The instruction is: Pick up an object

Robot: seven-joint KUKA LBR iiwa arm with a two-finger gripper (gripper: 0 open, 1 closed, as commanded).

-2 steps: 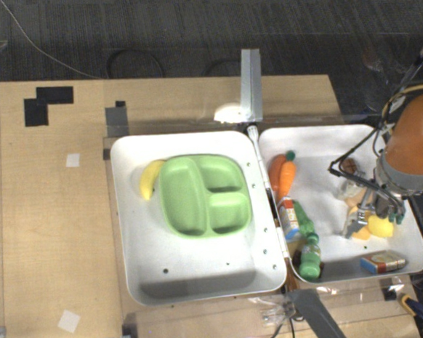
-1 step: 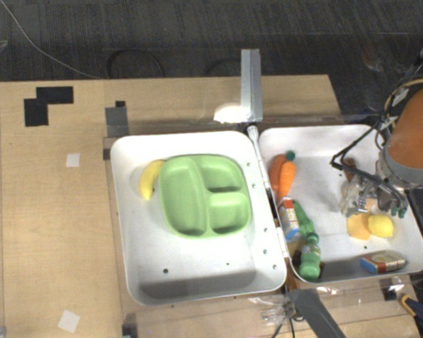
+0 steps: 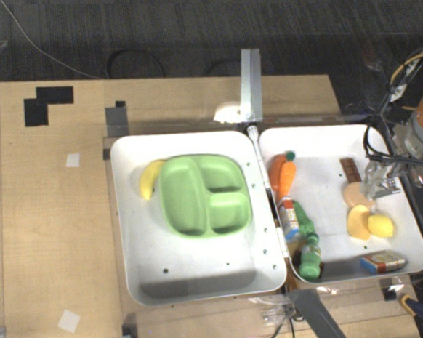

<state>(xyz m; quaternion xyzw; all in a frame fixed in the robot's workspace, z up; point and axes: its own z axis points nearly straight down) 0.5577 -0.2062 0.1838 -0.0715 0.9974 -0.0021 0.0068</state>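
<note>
Gripper (image 3: 379, 182) at right of frame over the right bin (image 3: 319, 143), fingers' state unclear, just above a lemon (image 3: 381, 226), carrot (image 3: 283, 177) lying upright in frame

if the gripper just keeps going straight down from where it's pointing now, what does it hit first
Most likely the pale round piece directly beneath the gripper in the right bin, with the lemon a bit nearer the camera. Height is hard to judge from this slanted view, so it might reach bare bin floor instead.
</note>
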